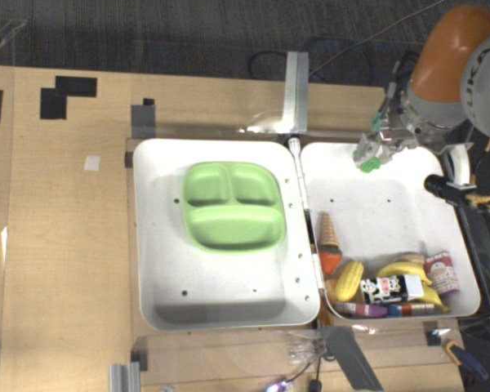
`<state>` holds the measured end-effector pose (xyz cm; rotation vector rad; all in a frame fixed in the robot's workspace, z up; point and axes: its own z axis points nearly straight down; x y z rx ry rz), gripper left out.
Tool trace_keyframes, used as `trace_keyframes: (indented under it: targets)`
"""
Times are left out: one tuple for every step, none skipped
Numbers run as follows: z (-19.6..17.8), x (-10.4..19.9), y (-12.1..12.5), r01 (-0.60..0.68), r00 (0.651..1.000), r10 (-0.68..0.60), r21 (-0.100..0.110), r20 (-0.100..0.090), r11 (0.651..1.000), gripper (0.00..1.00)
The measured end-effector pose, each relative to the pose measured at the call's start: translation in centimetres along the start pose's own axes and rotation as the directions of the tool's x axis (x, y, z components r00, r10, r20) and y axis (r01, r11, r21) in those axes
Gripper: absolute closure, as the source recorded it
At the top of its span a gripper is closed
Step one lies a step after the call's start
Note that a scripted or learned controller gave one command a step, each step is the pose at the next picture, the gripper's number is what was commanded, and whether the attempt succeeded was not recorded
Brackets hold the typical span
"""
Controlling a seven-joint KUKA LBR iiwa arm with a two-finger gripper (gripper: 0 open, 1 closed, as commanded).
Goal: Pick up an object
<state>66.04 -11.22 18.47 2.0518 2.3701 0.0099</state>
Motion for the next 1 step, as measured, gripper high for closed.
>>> trace_keyframes:
  targets:
    - [-2.02, 5.11, 0.97, -0.157, 0.988, 0.157, 0.004, 0.000, 0.988, 1.00]
